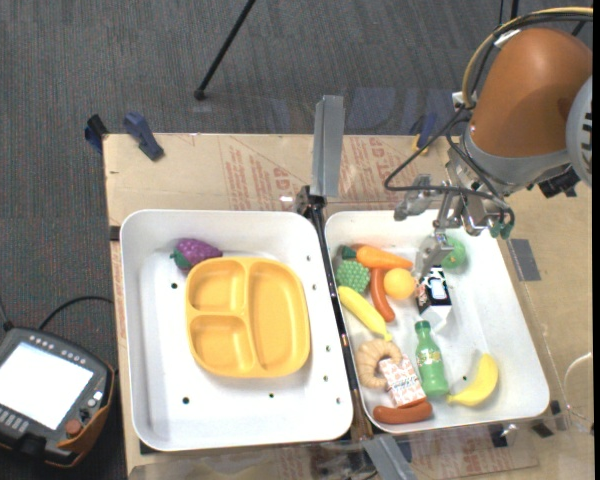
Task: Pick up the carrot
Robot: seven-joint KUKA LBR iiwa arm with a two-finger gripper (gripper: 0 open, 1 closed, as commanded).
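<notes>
1. Camera view, nearest edge first: right bin (525,353) front holds a sausage (403,413), a small snack box (401,378) on a pretzel-like pastry (375,356), a green bottle (431,360) and a banana (477,381).
2. Left bin (140,368): yellow divided plate (248,315) w/ purple grapes (196,252) just beyond its far-left corner. Not part of this job.
3. Mid right bin: a long yellow piece, prob. corn (365,311), a red-orange stick (382,295), a lemon (400,284), a small black-white carton (436,290).
4. Carrot (383,259) = orange, tapered, lying flat at the far-left of the right bin; fat end w/ green top toward the bin divider, tip pointing at the lemon. It touches the lemon & sits just beside a green knobbly fruit (353,274).
5. Gripper (442,240) hangs over the far part of the right bin, beside a green round item (454,255), right of the carrot, apart from it. Jaws: can't tell spread or closed; too small & cluttered. Nothing visibly pinched.
6. Step in hand, my read: approach. To do it well: shift left until centred on the carrot's mid-length, turn jaws across its narrow width, come down w/ jaws wide, avoid lemon & red stick, close gently, lift straight up.
7. Risk: round body may roll or neighbours get nudged.
</notes>
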